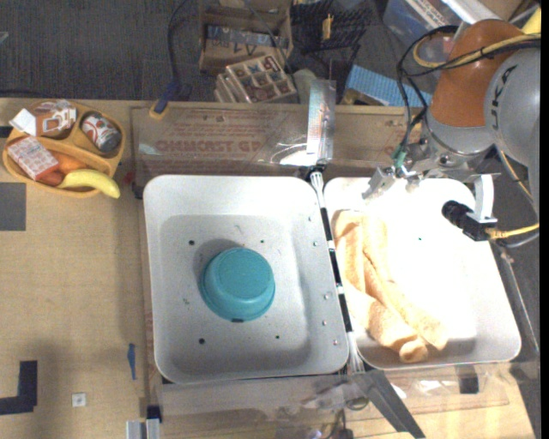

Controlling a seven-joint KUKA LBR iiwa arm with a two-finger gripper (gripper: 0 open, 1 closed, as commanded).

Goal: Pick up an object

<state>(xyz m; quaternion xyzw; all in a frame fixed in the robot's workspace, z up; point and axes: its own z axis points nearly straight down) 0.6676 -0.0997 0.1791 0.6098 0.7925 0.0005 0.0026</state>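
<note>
Robot lab: arm (493, 81), white bins (163, 206), cable clutter (360, 26).

arm (480, 86) — upper right, reaching in | gripper (403, 176) — hanging low

You have two white bins: the left bin (171, 206) holds a teal bowl (238, 284), the right bin (489, 326) a pale orange-yellow cloth (386, 287). The arm (493, 81) is grey with an orange band. At the far left, a yellow tray (17, 159) carries a yellow banana (93, 181) and red-and-white packets (33, 157). The bench (69, 291) is tan wood.
</note>
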